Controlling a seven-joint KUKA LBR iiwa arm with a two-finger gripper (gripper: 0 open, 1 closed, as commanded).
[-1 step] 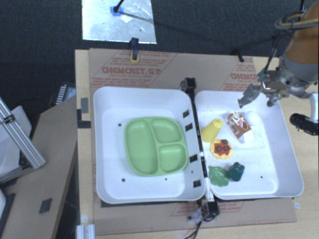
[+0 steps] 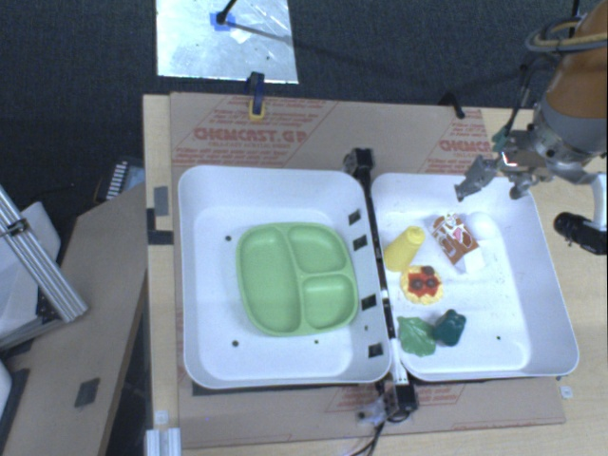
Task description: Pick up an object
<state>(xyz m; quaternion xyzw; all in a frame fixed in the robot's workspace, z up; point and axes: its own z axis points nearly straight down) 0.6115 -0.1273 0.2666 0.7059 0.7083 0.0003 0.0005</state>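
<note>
Just below the gripper's [image 2: 494, 185] open, empty fingers, the gingerbread-house toy [image 2: 454, 237].

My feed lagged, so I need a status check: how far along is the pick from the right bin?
Nothing looks picked yet. The gripper hangs open over the far part of the right bin, with nothing between its fingers. The yellow bottle, red-and-white packet, round yellow-and-red toy and green pieces all lie in the bin. The green divided tray sits in the left bin. Descent, grasp and lift remain.
</note>
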